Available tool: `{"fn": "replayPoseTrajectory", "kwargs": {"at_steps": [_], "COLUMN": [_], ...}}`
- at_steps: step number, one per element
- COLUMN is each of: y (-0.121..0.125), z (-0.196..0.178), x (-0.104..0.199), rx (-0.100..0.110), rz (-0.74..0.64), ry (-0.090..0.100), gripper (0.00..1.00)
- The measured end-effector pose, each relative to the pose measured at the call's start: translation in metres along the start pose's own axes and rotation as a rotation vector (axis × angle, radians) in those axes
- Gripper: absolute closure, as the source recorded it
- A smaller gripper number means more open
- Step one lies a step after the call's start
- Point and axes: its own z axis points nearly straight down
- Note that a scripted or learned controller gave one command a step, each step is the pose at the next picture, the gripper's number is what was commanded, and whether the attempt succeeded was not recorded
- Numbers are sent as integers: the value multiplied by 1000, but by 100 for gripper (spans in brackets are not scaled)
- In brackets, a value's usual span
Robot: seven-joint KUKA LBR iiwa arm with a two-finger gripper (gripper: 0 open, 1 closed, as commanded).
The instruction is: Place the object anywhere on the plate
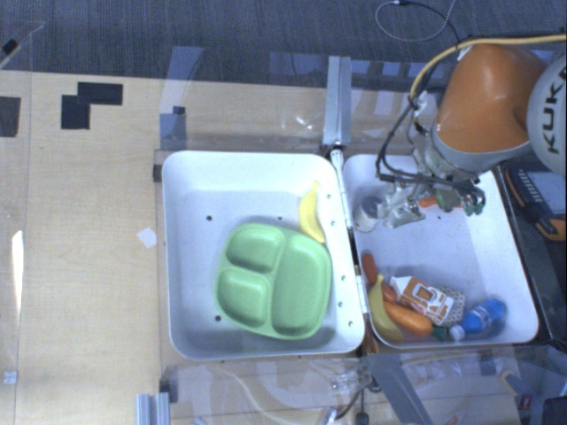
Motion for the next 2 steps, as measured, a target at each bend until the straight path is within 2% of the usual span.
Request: {"fn": "replayPoseTrajectory", "kwargs": {"at_steps": [1,2], "y": [34,5], "z": [-50,0], "x": [-6,-71], "rx": [1,1], "rz": [-240,-461], "ry": [-6,-6], "gripper": [100,100]}}
